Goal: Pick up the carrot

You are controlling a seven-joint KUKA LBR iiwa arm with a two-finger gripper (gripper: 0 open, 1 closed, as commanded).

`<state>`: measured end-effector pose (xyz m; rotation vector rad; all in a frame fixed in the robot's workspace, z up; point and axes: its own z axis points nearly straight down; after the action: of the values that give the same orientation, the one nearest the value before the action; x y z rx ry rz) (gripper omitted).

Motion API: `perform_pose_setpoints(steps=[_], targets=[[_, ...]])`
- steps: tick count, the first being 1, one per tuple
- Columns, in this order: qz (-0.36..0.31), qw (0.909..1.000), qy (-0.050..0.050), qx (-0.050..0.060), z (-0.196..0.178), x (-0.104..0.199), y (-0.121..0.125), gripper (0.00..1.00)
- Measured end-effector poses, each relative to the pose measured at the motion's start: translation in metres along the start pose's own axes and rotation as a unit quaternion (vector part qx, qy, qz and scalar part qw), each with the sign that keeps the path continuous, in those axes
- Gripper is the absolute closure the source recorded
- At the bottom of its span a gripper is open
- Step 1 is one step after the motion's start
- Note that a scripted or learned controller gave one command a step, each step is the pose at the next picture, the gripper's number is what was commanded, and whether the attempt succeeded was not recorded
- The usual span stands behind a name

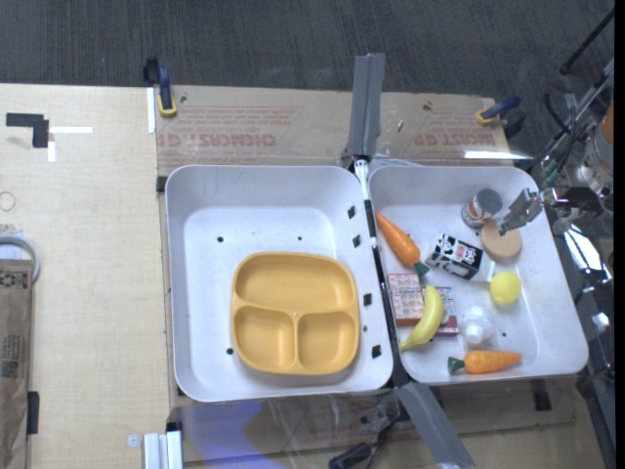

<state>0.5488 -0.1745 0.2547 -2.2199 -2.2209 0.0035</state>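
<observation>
Lying nearest in the right bin (557, 291) is one carrot (485, 362), with a second carrot (397, 239) farther back by the divider; one banana (426, 319) and one lemon (504, 287) sit between. One yellow tray (295, 313) fills the left bin (195, 262). Farthest, the gripper (518, 213) hangs over the right bin's back corner, jaw state too blurred to tell.

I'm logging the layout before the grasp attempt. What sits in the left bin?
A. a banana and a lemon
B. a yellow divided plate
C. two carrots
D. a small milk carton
B: the left bin holds the yellow divided plate, while the banana, lemon, milk carton and both carrots lie in the right bin.
</observation>
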Motion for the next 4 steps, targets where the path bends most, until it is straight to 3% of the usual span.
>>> perform_pose_setpoints(steps=[1, 2, 3, 4], targets=[[-0.019, 0.9998, 0.000, 0.001, 0.035, 0.105, 0.022, 0.00], [0.112, 0.9937, 0.000, 0.001, 0.064, 0.127, 0.012, 0.00], [0.113, 0.9936, 0.000, 0.000, 0.082, 0.023, -0.017, 0.00], [0.250, 0.9682, 0.000, 0.000, 0.054, 0.092, -0.002, 0.00]])
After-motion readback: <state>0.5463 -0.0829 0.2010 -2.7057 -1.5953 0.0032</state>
